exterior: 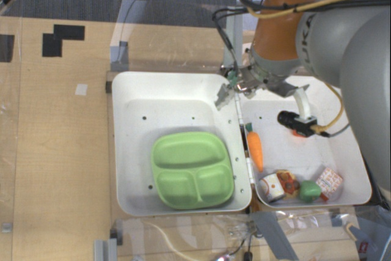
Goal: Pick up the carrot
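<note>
Here, two white bins are seen side by side on the desk [55, 131]. The left bin [134, 101] carries a green divided plate [192, 169], set toward its near right corner. The right bin [342, 143] carries the carrot [255, 150], which lies just inside its left wall, close against the divider between the bins, with its thick end toward the far side and its tip toward the near side. A small dark stub is seen at its far end.

Along the near edge of the right bin a small tin [272, 185] with a white face, a green item [309, 191] and a small box [330, 180] with a red and white pattern are gathered. Marks are visible on the tin and on the box, but no writing can be read at this size.

The arm [287, 15] is reached in from the right, its orange band above the wrist being plainly seen. The gripper [235, 90] is placed over the far end of the divider, well apart from the carrot and beyond it. Nothing is seen between the fingers; whether they are spread or pressed together cannot be told. A black part with a red spot [297, 122] hangs below the wrist over the right bin.

Black squares [61, 38] are marked on the desk at the far left.
</note>
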`<state>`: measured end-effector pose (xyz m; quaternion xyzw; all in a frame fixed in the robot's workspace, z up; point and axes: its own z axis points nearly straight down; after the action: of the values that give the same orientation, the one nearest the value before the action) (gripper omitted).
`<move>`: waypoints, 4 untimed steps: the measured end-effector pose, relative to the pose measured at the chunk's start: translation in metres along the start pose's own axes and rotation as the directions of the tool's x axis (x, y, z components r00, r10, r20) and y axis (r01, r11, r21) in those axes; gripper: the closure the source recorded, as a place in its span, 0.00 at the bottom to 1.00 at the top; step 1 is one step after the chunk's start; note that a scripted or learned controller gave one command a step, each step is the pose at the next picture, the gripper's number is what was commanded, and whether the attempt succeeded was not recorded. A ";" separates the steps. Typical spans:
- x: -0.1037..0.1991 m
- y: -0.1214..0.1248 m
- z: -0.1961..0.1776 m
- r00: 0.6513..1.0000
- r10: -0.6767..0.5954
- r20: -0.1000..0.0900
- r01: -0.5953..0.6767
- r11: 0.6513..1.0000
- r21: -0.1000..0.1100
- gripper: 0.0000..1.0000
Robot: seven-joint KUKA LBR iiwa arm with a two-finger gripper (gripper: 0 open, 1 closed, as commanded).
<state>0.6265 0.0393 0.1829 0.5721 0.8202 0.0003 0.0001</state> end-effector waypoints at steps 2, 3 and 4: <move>0.042 -0.052 -0.081 1.000 -0.008 0.001 0.008 1.000 -0.003 0.00; -0.025 -0.133 -0.047 0.964 -0.267 0.000 0.267 0.964 0.000 0.00; -0.010 -0.113 0.000 0.934 -0.358 0.000 0.358 0.934 -0.001 0.00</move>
<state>0.5239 -0.0096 0.1826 0.4131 0.9107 0.0005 0.0003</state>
